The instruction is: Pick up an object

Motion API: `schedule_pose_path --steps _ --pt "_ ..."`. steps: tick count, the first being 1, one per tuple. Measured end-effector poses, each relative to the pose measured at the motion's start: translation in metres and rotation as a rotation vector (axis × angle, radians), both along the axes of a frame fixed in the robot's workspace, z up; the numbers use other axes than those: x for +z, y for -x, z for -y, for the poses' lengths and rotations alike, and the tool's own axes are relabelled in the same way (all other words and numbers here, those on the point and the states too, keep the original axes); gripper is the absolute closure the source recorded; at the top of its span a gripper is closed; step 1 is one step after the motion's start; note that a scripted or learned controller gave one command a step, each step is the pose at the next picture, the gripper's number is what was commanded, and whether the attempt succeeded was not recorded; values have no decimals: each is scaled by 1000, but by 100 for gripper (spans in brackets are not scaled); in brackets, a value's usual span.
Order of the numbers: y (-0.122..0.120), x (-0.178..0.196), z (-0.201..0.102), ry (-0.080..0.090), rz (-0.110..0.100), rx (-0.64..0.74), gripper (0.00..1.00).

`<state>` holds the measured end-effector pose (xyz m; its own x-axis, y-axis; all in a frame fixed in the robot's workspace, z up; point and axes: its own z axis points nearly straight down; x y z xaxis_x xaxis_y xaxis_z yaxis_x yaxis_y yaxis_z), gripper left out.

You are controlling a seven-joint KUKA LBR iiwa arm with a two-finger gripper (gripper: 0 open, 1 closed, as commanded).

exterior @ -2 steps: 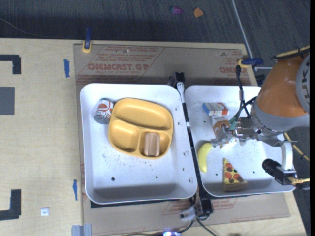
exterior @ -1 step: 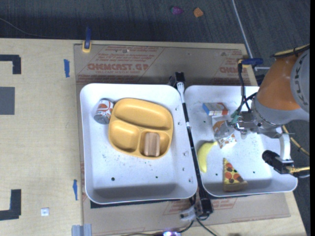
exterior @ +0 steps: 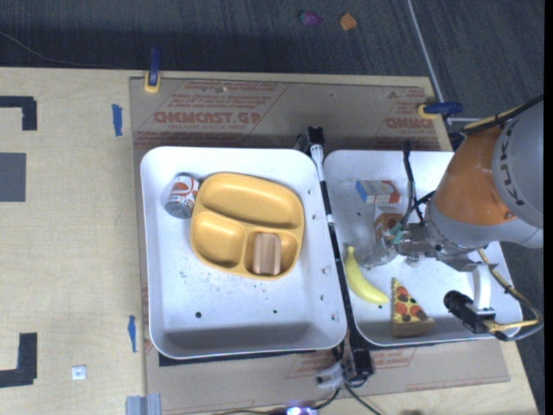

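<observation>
A pale wood-grain counter [exterior: 69, 258] is occupying most of the view, carrying black tape marks [exterior: 19, 113] along its left edge. A brown cardboard sheet [exterior: 259, 111] with red lettering is lying on it, held by a yellow clamp [exterior: 154, 79] and blue clamp [exterior: 441, 108]. Dark grey carpet [exterior: 216, 24] is showing beyond, with small purple [exterior: 309, 18] and orange [exterior: 347, 22] scraps lying on it.

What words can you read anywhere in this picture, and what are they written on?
"CHEMCAST GP": red print on the brown board behind the left bin.
More red print on that board behind the right bin: too blurred to read.
Soda can label: too small to read.
</observation>
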<state>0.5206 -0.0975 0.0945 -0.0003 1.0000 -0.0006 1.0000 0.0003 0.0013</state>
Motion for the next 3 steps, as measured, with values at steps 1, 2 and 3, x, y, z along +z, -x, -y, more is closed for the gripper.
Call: schedule_pose_path --steps 1,2,3 --pt "0 10 0 1 2 0 100" --pt "-36 91 -87 -1 0 2 100" --pt "28 98 -49 -1 -3 -1 100"
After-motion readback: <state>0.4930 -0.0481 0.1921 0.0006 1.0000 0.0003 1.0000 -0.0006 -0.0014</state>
